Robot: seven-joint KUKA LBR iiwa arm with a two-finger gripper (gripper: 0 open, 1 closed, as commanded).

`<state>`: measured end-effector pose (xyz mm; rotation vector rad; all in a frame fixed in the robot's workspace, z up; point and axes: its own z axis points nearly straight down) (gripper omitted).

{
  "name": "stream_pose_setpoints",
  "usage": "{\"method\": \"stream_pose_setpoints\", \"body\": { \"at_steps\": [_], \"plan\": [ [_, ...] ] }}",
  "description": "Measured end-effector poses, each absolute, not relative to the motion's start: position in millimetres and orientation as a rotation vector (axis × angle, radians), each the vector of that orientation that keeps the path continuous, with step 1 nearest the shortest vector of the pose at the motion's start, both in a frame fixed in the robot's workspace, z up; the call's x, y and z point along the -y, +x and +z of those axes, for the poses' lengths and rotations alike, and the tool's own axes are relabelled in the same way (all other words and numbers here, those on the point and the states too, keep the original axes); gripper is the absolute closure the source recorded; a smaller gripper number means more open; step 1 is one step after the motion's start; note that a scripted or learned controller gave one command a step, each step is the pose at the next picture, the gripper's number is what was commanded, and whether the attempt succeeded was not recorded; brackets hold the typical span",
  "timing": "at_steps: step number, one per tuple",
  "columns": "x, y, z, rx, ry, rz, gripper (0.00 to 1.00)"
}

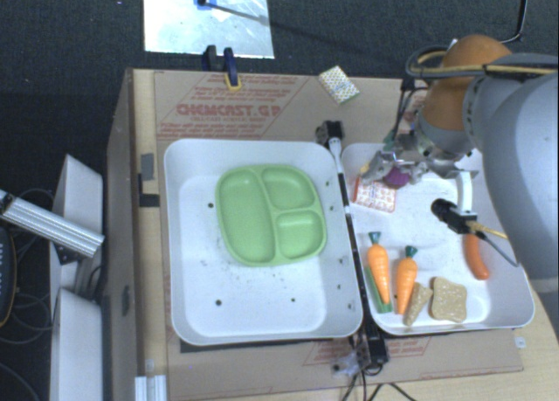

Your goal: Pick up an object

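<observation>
Overhead: a robot arm reaches into the right bin (pixel 515 303) on a worktop.
Nearest, bread slices (pixel 449 300) and two toy carrots (pixel 378 266) lie at that bin's front; a sausage (pixel 475 257) lies further back. Beyond, the claw (pixel 389 163) hovers over a patterned packet (pixel 375 196) at the bin's back left; its opening can't be told. Left, a green tray (pixel 270 214).
</observation>
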<state>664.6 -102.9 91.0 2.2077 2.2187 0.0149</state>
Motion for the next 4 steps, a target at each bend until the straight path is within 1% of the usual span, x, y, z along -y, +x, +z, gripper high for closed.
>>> {"method": "stream_pose_setpoints", "body": {
  "at_steps": [1, 2, 3, 4],
  "plan": [
    [102.7, 665.6, 103.3, -2.223, 2.199, 0.017, 1.0],
    [32.4, 627.0, 212.8, -2.225, 2.213, 0.007, 1.0],
    [18.8, 576.1, 245.6, -2.226, 2.215, 0.003, 1.0],
    [8.2, 487.5, 261.9, -2.223, 2.219, 0.002, 1.0]
  ]
}}
